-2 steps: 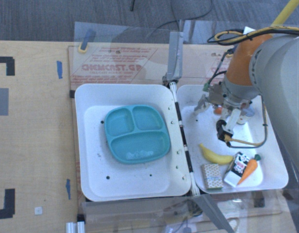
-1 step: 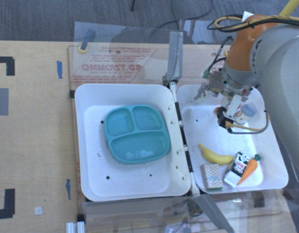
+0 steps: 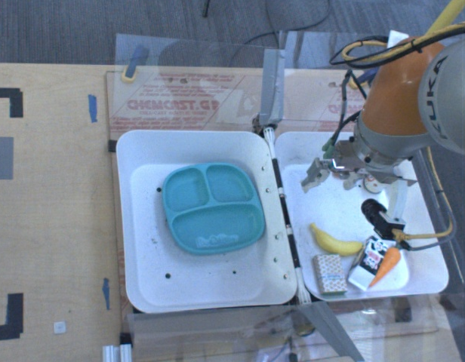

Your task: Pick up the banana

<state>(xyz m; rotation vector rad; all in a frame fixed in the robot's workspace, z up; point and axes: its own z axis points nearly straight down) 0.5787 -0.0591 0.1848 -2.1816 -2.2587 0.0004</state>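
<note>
The yellow banana [image 3: 335, 240] lies in the right bin [image 3: 293, 173], near its front left, curved and flat on the floor. My gripper [image 3: 318, 173] hangs over the rear left part of that bin, well behind the banana and apart from it. Nothing shows in its grasp. The grey arm with its orange band comes in from the right above the bin.
A teal divided plate [image 3: 214, 207] rests in the left bin [image 3: 142, 225]. In front of the banana sit a small tan box [image 3: 331, 273], a white and black carton [image 3: 368, 262] and an orange carrot [image 3: 387, 265], crowded at the right bin's front.
</note>
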